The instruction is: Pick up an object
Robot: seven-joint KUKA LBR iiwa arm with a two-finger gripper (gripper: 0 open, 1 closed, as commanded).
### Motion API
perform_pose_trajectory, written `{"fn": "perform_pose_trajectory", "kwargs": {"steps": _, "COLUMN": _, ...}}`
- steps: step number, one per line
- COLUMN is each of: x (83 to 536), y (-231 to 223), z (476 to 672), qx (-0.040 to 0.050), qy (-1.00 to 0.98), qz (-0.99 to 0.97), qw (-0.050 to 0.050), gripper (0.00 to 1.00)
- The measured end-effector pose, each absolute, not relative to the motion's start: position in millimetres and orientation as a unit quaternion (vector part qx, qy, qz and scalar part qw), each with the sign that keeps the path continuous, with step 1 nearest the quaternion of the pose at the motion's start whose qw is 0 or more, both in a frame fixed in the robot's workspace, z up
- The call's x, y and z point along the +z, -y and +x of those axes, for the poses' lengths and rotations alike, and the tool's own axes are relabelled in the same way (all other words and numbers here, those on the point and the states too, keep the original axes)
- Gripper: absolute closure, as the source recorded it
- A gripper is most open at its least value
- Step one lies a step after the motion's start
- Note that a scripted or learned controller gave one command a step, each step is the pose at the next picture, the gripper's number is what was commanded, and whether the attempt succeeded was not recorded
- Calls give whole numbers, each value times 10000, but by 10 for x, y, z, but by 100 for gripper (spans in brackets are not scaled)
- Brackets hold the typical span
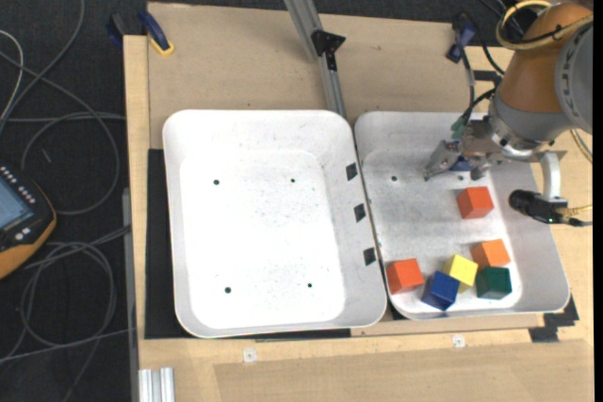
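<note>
orange-red block: alone mid-bin, tilted | orange block: 7 o'clock | blue block touching yellow block: 6 o'clock | green block under second orange block: 5 o'clock

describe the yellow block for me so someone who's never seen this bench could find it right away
Start at the right-hand white bin, the one under the arm, and go to its near edge, where a cluster of small blocks sits. The yellow block lies mid-cluster, between the blue block and the green block. It is the only yellow piece there.
</note>
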State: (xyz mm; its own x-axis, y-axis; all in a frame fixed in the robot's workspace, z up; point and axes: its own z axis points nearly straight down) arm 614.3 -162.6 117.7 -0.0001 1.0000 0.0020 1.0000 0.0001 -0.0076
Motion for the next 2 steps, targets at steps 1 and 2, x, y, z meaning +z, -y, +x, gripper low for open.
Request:
{"fn": "perform_pose_trajectory", "kwargs": {"steps": 1, "x": 1334, "y": 1629, "z": 6171, "qx": -11, "qy": 7072, "qz": -7070, "qw": -7, "gripper": 100}}
{"fn": "perform_pose_trajectory", "kwargs": {"steps": 2, "x": 1952, "y": 1555, "z": 6162, "qx": -23, "qy": 7079, "qz": -7063, "qw": -33, "gripper": 100}}
